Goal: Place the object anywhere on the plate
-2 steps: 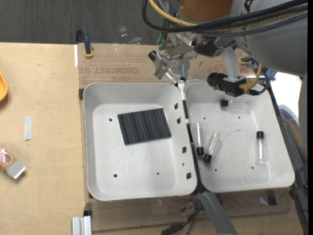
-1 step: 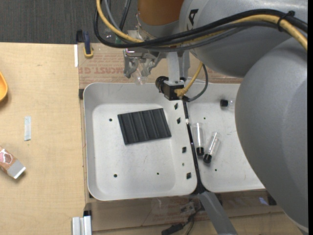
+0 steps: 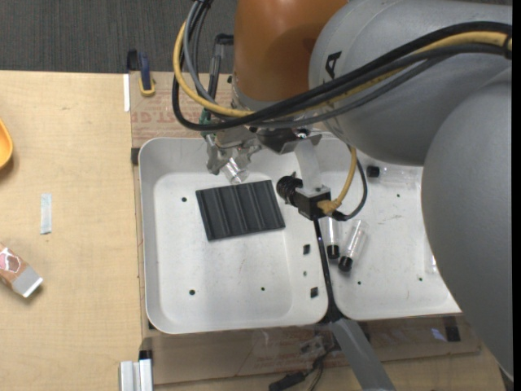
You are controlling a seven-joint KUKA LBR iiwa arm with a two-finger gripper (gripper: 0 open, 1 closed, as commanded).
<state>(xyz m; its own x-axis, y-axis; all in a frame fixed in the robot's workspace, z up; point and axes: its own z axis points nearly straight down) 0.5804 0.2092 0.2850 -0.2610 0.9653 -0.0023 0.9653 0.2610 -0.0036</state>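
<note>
object: dark grey ribbed rectangular plate point(image 3: 242, 208), flat in left white bin point(image 3: 163, 300), frame centre
gripper point(image 3: 229, 168): just above plate's upper edge; finger state unclear; nothing visibly held

A light wooden counter point(image 3: 73, 161) is seen, on which two shallow white bins are set side by side: the left bin point(image 3: 163, 300) and the right bin point(image 3: 399, 292). A small silver strip point(image 3: 45, 214), a wrapped block point(image 3: 18, 272) and an orange edge point(image 3: 4, 147) lie on its left part.
</note>
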